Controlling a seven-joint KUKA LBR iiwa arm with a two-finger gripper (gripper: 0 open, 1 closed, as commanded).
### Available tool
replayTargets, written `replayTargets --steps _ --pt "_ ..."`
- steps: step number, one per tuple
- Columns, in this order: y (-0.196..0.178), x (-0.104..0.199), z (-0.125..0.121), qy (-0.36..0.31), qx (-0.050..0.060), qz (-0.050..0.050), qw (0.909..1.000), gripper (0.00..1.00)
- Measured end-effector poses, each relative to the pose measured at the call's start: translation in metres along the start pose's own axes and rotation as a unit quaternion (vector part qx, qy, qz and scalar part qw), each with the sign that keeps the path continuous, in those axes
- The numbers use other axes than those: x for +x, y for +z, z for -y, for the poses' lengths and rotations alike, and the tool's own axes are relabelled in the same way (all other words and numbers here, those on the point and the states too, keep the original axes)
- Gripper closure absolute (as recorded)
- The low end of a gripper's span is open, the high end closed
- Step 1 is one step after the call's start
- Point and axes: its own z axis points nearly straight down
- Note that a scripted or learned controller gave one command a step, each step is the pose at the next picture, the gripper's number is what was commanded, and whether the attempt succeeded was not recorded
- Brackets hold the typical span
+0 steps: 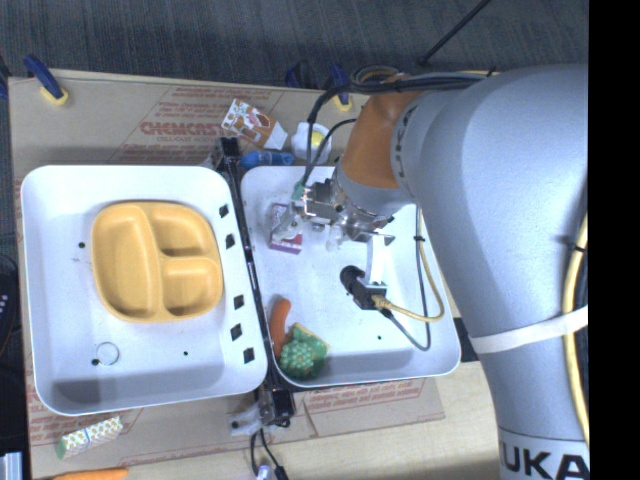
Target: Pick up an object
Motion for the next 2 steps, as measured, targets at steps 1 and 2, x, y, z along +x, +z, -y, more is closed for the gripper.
replayTargets --steps 1,2 --pt "0.012 0.002 -0.003 0.086 0.001 0.001 0.9963 0.0" --pt "0.01 -0.006 0.008 -0.227 -0.003 0.002 0.9738 0.0"
